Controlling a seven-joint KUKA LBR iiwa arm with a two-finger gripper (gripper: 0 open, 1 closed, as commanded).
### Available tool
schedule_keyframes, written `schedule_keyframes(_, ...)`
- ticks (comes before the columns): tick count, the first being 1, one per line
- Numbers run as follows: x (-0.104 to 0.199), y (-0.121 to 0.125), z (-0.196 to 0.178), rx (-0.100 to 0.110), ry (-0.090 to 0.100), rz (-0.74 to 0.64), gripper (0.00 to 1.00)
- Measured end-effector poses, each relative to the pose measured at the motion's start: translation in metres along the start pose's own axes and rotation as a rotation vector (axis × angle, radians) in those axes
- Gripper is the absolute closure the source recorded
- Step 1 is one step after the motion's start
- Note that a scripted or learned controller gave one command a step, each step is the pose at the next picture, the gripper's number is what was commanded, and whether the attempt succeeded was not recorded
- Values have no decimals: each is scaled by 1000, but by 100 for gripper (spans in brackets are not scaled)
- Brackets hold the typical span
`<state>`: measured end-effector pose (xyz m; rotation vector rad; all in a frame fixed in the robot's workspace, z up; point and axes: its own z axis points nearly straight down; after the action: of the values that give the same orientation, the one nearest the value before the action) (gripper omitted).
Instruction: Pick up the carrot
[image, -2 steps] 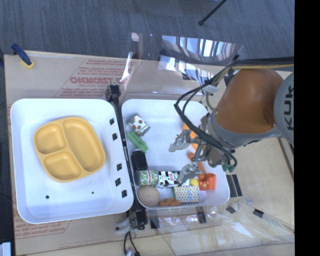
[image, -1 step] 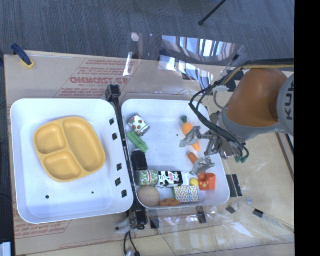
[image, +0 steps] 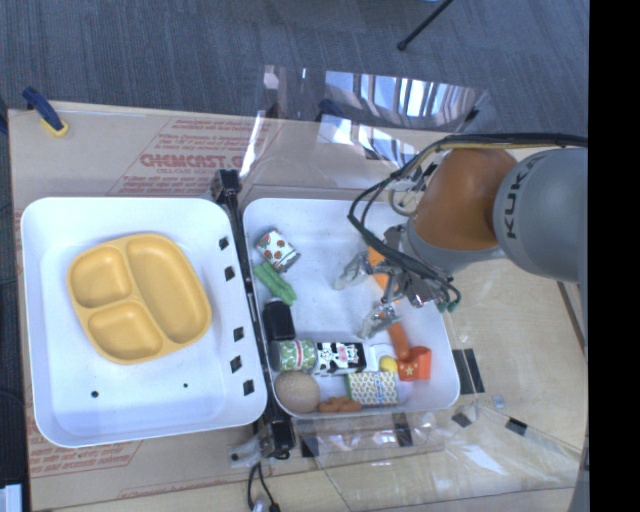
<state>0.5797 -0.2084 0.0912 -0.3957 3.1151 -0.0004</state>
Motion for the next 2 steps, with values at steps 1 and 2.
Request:
schedule_keyframes(1, -3, 1, -12, 2, -5, -7, 100)
schedule_keyframes(2, 43, 47, -70, 1, -1, 165, 100)
